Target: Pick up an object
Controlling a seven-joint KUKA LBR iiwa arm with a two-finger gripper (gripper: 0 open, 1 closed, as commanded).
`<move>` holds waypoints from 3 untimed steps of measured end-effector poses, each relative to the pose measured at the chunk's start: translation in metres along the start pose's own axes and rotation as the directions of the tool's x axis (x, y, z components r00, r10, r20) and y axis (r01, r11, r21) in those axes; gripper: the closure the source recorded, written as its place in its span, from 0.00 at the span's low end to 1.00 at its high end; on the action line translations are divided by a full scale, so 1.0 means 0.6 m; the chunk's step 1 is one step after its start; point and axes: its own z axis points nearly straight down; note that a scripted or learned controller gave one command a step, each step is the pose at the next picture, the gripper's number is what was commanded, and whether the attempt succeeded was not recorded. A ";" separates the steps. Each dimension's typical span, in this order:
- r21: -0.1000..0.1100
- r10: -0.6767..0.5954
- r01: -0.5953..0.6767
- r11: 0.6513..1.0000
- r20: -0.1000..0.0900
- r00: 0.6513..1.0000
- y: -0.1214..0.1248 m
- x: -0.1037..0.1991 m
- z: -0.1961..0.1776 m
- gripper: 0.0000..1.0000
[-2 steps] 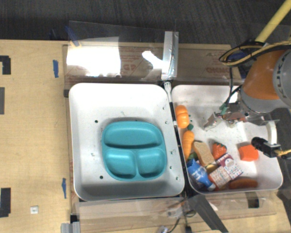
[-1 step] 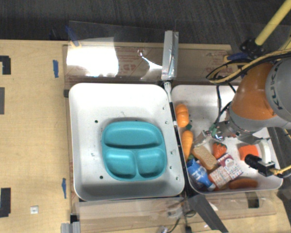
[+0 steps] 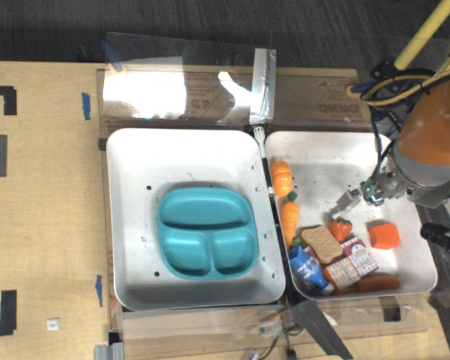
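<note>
From the camera view, the arm reached in over the right bin (image 3: pixel 405 287), its gripper (image 3: pixel 352 201) low above the bin floor, just up and right of the slice of bread (image 3: pixel 321 244). I could not tell whether the pincer was spread or closed; nothing showed between its tips. It looked like the approach step, with no object taken. Candidates lay close to the bread: a strawberry (image 3: pixel 341 229) just right of it, a carrot (image 3: pixel 289 217) to its left against the dividing wall, an orange block (image 3: pixel 385 235) farther right. The next move seemingly called for a short descent onto one piece. Bare floor lay above the bread; below it the toys were crowded.
</note>
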 end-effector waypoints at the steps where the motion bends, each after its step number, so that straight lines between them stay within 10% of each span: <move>1: -0.004 0.046 -0.046 0.999 0.001 0.999 0.122 0.001 0.096 0.00; 3: -0.005 0.342 -0.342 0.940 -0.001 0.940 0.015 0.018 0.095 0.00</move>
